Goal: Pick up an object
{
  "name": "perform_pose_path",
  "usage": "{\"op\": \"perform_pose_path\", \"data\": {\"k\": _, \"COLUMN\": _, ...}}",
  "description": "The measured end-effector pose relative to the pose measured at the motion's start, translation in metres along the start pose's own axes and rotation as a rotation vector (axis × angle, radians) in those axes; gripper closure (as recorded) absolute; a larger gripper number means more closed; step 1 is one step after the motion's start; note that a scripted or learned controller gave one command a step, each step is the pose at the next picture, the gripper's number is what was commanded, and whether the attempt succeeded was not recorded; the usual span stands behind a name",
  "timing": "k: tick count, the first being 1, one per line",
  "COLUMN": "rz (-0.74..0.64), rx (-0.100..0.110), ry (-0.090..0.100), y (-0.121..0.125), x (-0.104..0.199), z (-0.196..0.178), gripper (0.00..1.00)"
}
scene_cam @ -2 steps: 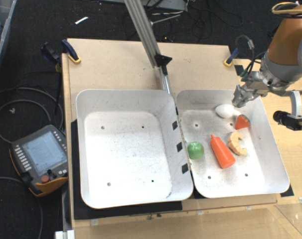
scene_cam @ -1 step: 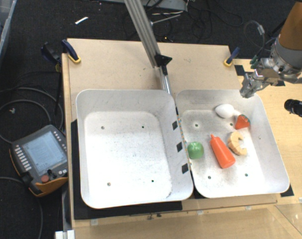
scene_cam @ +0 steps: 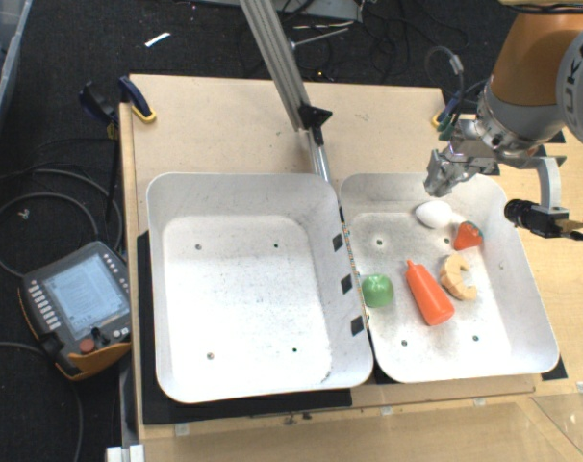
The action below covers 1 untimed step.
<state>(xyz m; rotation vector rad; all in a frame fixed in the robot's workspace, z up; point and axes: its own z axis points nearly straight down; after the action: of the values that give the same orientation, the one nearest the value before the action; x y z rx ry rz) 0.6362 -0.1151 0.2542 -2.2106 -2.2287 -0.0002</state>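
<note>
Objects for picking all lie in the right bin [scene_cam: 522, 354], and I count five of them. A white egg-shaped piece [scene_cam: 433, 214] sits at the far side, nearest the arm. Just right of it and a touch nearer to me is a small red-orange item [scene_cam: 468, 236]. Nearer still lies a tan, ring-shaped thing like a bagel slice [scene_cam: 459, 277], and touching its left side is an orange carrot-like piece [scene_cam: 429, 293], lying at a slant with its narrow end pointing far-left. A green round object [scene_cam: 376, 290] rests close to the bin's left wall, apart from the others.

From my seat I see the gripper [scene_cam: 440, 185] hanging just above and beyond the white piece, at the bin's far rim — its tip looks dark and bunched, and I cannot tell how far apart it stands or whether it has hold of anything. Nothing is visibly lifted; the white piece seems to rest on the bin floor.

Further out, the left bin [scene_cam: 176, 200] sits beside the right one, their walls meeting along the middle. A slanted metal pole [scene_cam: 277, 56] crosses the far bench, and a teach pendant [scene_cam: 78, 301] lies on the floor at the left.
</note>
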Motion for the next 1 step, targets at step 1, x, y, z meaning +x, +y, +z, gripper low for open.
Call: {"op": "perform_pose_path", "data": {"k": 1, "rz": -0.001, "rx": 0.0, "ry": 0.0, "y": -0.0054, "x": 0.0644, "z": 0.0064, "gripper": 1.0}}
